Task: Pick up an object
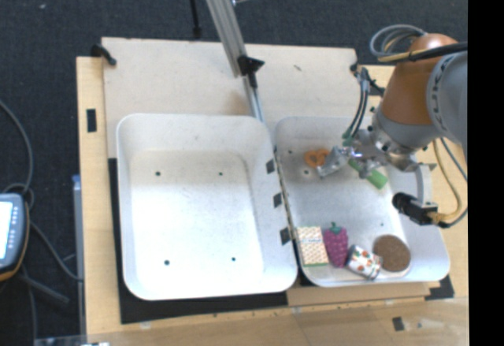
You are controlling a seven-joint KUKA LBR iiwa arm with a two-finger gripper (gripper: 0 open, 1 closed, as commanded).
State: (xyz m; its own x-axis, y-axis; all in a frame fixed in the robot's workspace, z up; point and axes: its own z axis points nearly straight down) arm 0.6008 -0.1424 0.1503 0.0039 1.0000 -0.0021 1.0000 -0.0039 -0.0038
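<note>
In the right bin, my gripper reaches in from the right and hangs low over the bin's upper middle. A small orange object lies just left of the gripper tip, very close to it; I cannot tell whether they touch. A green object lies under the wrist, partly hidden by it. Along the bin's front edge lie a pale patterned box, a magenta berry-like toy, a red-and-white can on its side and a brown disc.
The left bin sits beside the right one, their rims touching. A slanted metal post rises behind the bins. Cables loop off the arm at the right bin's right edge.
</note>
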